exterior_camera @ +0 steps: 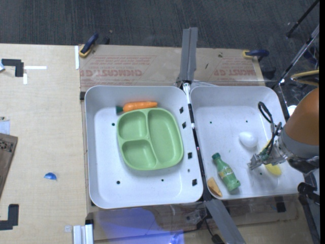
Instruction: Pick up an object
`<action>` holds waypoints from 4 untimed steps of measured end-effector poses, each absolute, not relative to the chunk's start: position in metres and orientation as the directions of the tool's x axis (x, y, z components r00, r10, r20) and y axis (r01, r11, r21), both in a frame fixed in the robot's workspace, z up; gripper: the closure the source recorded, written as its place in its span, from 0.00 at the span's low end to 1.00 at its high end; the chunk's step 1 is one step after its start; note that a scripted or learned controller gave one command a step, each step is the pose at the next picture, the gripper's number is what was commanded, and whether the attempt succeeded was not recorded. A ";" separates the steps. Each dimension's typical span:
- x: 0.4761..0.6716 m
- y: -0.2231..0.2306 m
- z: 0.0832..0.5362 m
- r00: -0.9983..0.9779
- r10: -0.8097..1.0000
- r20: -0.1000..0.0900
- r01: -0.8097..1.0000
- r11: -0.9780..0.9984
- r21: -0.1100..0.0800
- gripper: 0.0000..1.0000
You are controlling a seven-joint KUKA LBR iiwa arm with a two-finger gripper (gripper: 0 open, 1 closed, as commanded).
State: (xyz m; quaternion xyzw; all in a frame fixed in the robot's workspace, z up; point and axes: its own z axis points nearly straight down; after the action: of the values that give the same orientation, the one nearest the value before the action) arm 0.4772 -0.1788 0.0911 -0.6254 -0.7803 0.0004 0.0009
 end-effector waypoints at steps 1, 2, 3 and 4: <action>0.535 -0.104 0.155 -0.222 0.975 -0.001 0.975 0.222 -0.001 0.00; 0.534 -0.102 0.157 -0.275 0.962 -0.001 0.962 0.275 -0.003 0.00; 0.501 -0.105 0.128 -0.255 0.967 0.001 0.967 0.255 -0.002 0.00; 0.477 -0.108 0.091 -0.354 0.935 0.001 0.935 0.354 -0.002 0.00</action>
State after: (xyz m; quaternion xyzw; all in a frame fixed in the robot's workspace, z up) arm 0.4772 -0.1084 0.0909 -0.5683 -0.8229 0.0004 0.0008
